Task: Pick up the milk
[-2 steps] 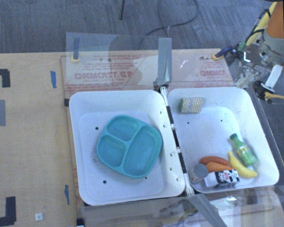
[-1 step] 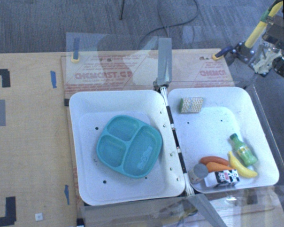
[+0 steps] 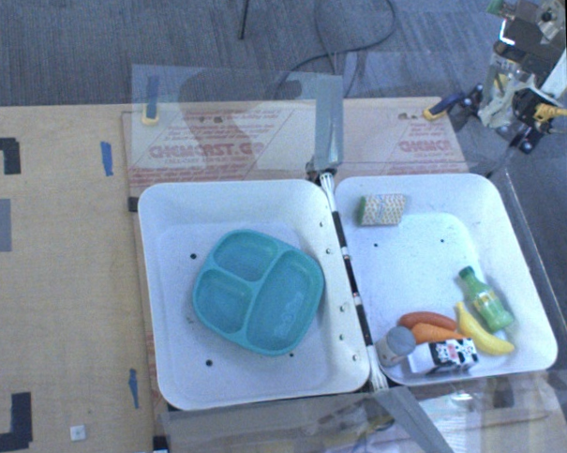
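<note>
Milk [image 3: 446, 355] on its side, well below and left of raised gripper [image 3: 521, 117], finger state unclear.

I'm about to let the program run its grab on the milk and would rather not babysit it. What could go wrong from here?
1. The milk carton lies on its side in the right bin's near corner, touching the carrot and close to the banana; fingers may catch or push those instead.
2. It sits close to the bin's front wall, so a finger could hit the rim.
3. The gripper is far off, above the bench's far right corner, so a long approach could drift.
</note>
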`<state>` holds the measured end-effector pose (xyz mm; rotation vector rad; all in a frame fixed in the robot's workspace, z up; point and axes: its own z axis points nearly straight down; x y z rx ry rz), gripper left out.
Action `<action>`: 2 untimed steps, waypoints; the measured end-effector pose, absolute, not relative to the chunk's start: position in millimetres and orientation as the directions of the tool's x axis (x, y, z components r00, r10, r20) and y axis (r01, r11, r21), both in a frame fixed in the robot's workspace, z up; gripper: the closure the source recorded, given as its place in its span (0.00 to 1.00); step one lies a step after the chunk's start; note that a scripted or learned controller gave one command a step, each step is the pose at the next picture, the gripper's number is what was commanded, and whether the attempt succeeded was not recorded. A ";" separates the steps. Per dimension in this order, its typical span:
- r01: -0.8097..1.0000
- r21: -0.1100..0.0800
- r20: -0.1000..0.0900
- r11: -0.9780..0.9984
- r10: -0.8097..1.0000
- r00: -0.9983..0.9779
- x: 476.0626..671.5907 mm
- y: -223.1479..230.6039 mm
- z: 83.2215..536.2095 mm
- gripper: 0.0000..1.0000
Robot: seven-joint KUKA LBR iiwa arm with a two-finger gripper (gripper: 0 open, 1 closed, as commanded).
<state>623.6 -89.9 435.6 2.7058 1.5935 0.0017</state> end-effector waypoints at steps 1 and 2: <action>0.876 0.005 -0.001 -0.482 0.876 0.482 624.6 -87.9 446.3 1.00; 0.807 0.002 0.001 -0.591 0.807 0.591 665.5 -28.7 435.1 1.00</action>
